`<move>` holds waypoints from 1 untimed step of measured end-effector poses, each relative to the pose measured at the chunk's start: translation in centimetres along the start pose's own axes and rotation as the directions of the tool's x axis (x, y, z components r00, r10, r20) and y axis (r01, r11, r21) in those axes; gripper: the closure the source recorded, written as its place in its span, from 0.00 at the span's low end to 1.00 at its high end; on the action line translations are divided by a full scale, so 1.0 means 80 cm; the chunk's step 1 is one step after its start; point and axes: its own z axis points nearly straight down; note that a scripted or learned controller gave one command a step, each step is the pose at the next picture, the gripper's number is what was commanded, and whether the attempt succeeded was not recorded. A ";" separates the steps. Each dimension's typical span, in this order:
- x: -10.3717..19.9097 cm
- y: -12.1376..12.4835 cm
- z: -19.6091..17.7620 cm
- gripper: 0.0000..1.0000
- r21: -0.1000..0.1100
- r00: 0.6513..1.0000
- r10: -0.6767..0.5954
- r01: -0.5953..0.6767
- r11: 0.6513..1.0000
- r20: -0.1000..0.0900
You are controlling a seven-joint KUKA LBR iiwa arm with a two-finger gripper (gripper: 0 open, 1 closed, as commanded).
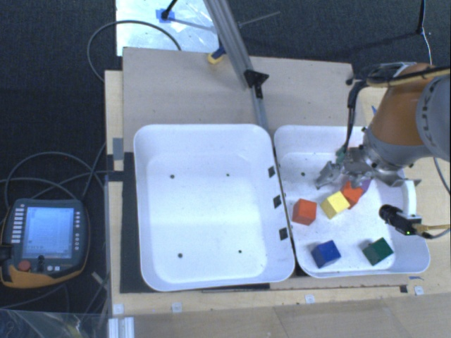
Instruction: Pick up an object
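Wooden bench (190,83) carries two shallow white plastic bins; my gripper (350,177) is down in the right bin (310,146), fingers closed around a small red-orange block (352,192). Yellow cube (336,204) touches that block just below-left of my fingertips, orange cube (304,211) further left, blue cube (326,253) and green cube (378,251) well below.

A teach pendant (44,241) lies on dark carpet (49,83) beside the bench (183,83).

Five blocks (337,204) crowding right bin (303,143)
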 end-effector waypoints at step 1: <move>-0.001 0.002 -0.018 1.00 -0.007 1.000 -0.001 0.001 1.000 0.001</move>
